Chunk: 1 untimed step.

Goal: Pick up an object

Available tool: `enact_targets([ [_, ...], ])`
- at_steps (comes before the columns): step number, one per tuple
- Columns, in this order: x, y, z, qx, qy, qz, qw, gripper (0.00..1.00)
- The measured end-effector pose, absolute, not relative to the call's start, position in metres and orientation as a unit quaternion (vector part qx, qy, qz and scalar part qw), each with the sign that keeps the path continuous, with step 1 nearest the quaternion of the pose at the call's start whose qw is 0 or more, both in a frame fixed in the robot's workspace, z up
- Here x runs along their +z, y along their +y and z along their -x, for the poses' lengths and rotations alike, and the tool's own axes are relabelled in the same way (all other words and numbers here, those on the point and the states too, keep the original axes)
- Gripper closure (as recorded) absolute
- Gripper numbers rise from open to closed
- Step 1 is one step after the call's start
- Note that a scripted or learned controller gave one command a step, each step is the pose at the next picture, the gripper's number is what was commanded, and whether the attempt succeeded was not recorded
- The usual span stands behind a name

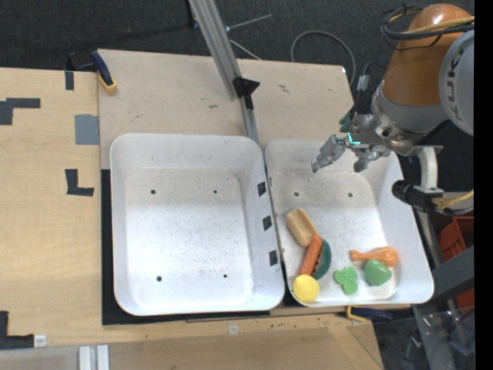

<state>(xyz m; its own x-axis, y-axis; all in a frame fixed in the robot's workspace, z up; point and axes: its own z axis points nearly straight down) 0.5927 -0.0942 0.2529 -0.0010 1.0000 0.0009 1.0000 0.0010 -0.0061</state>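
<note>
Pale wood counter point(46, 206) carries two white bins; my pincer point(341, 154) hangs over the upper part of the right bin point(362, 206), fingers apart and holding nothing. Toy foods cluster lower right, the tan piece point(301, 225) nearest. I judge this the approach: next I must descend toward one.

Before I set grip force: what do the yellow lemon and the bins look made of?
Lemon: likely smooth molded plastic, a toy; its color is uniform and saturated. Bins: probably rigid white plastic, matte, with rounded molded corners and dark speckling that looks like wear.
</note>
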Motion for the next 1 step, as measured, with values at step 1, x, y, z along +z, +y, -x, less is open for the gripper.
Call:
enact_targets([
  [1,0.2553,-0.0944,-0.5935,0.0006,-0.708,0.706,0.001,0.00],
])
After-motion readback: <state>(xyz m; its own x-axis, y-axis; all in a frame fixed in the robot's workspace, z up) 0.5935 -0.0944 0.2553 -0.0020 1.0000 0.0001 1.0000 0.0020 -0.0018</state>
